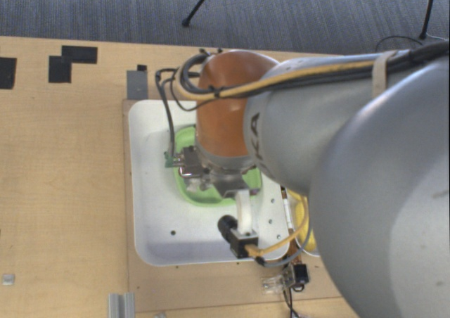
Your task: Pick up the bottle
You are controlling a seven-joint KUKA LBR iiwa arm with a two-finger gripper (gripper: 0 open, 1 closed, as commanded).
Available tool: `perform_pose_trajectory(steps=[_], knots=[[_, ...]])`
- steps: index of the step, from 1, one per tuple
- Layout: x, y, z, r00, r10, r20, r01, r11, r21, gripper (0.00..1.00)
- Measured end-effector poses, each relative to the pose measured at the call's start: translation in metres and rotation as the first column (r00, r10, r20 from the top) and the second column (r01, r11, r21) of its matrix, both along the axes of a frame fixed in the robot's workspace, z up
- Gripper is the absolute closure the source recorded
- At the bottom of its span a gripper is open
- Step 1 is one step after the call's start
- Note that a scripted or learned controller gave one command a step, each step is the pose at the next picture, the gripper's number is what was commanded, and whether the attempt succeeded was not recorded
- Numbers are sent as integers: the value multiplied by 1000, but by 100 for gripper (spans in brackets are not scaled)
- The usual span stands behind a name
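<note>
My arm (pixel 337 141) reaches in from the right and covers most of the white bin (pixel 151 190) on the wooden desk (pixel 63 190), with the orange band (pixel 225 109) above my wrist sitting over the bin's upper middle. My claw (pixel 211 181) points down into the bin under that wrist, and my own housing hides it, so I cannot tell how it is set. A bright green thing (pixel 188 190) peeks out from beneath my wrist on its left and lower sides, lying on the bin floor in the middle; I cannot tell from here whether this is the bottle, nor whether my claw touches it. A yellow cable (pixel 309 70) runs along the top of my arm, and dark cables (pixel 172 91) loop beside the orange band. A small black and white fitting (pixel 239 229) hangs just below the wrist over the bin's near part.
</note>
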State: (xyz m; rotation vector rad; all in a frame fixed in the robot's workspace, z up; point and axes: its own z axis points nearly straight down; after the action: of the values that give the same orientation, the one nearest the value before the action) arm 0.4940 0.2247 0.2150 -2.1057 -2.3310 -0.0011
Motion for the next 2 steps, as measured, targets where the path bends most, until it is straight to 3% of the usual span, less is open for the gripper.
perform_pose_trajectory(steps=[1, 2], knots=[[-7, -17, 75, 958, -286, 1, 286, 958, 1, 100], [49, 10, 46, 941, -338, 0, 338, 941, -1, 100]])
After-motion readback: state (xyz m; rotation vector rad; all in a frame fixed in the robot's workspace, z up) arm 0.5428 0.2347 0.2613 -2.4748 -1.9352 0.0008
